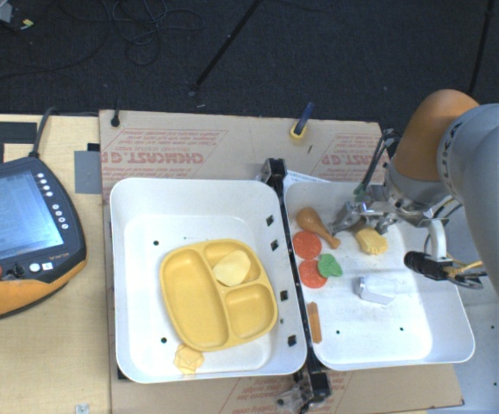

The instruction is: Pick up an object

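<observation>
From above, the tool [363, 217] sits low over the right bin [439, 339], at its far side; I cannot tell how wide it stands. A yellow block [371, 241] lies just beside it, nearer the camera. A drumstick [314, 225], a red disc [307, 245], a green piece [330, 266] and a grey block [375, 290] lie nearby.
</observation>
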### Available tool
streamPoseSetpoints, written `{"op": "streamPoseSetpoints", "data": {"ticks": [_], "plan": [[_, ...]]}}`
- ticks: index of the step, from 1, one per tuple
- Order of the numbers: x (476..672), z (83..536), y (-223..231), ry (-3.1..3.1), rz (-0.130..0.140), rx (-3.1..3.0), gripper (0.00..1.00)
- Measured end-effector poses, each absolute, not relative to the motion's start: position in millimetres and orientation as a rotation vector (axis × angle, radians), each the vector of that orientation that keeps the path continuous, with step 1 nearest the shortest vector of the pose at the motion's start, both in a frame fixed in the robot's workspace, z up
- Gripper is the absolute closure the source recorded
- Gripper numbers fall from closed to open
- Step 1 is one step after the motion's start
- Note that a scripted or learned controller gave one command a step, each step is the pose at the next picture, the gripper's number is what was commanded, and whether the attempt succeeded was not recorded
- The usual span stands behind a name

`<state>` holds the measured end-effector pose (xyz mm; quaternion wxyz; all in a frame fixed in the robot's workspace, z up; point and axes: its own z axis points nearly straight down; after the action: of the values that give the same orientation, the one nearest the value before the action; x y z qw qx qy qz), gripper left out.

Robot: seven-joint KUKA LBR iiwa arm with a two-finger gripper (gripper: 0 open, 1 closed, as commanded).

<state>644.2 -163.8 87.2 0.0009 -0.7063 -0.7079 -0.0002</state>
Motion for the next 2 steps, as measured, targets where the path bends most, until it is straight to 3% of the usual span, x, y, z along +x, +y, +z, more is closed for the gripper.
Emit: {"op": "streamPoseSetpoints", "data": {"ticks": [1, 2], "plan": [[643.9, 97.7, -165.2, -2.224, 0.002, -2.216, 1.0], [643.7, 107.3, -165.5, -2.224, 0.003, -2.214, 1.0]]}}
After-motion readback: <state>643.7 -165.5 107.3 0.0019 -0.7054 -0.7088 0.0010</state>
